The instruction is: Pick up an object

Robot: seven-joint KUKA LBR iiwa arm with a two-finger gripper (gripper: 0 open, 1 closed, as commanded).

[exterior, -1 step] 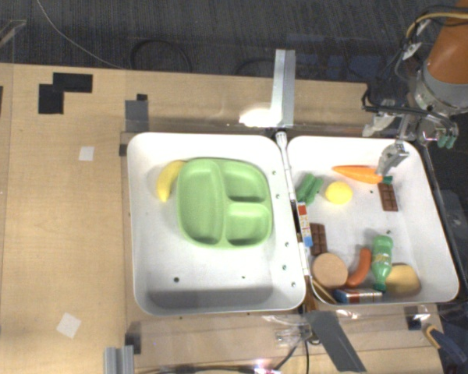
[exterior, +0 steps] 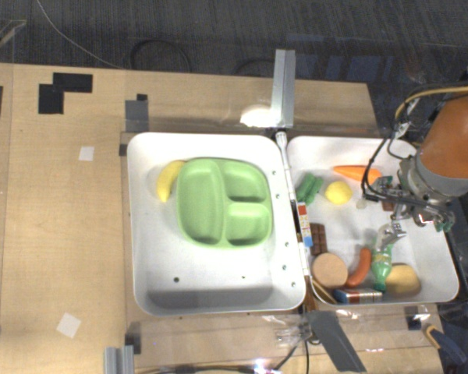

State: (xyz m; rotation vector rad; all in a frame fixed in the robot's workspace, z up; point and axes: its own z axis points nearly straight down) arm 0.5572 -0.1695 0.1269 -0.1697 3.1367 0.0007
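The arm reaches in from the right, its wrist turned down over the right bin (exterior: 449,287). The gripper (exterior: 390,236) hangs just above a green bottle (exterior: 381,266); I cannot tell if it is grasping. A sausage (exterior: 361,265) lies just left, a potato (exterior: 403,280) below right.

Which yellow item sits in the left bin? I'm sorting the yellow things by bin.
The banana, tucked against the green tray's left edge. The lemon lies in the right bin.
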